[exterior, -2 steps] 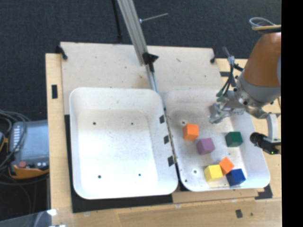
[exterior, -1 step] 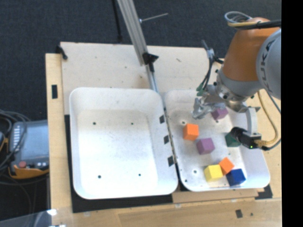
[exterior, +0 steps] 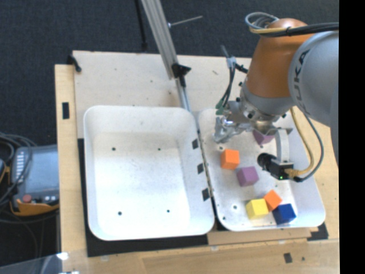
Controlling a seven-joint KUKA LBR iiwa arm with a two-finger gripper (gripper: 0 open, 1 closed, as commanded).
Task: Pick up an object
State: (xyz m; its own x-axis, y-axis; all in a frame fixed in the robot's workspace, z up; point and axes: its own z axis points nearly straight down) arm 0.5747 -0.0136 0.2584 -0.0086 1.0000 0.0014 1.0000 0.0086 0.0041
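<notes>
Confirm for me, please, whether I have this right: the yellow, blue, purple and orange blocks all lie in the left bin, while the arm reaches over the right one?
Not quite. The camera view shows the yellow block, blue block, purple block and orange blocks lying in the right bin, not the left bin. The arm does reach over the right one.

floor: dark carpet [exterior: 68, 16] | bench: pale wood [exterior: 114, 79] | left: cables [exterior: 8, 147], grey device [exterior: 40, 173]

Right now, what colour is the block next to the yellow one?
Blue, beside the yellow block, in the camera view.
</notes>
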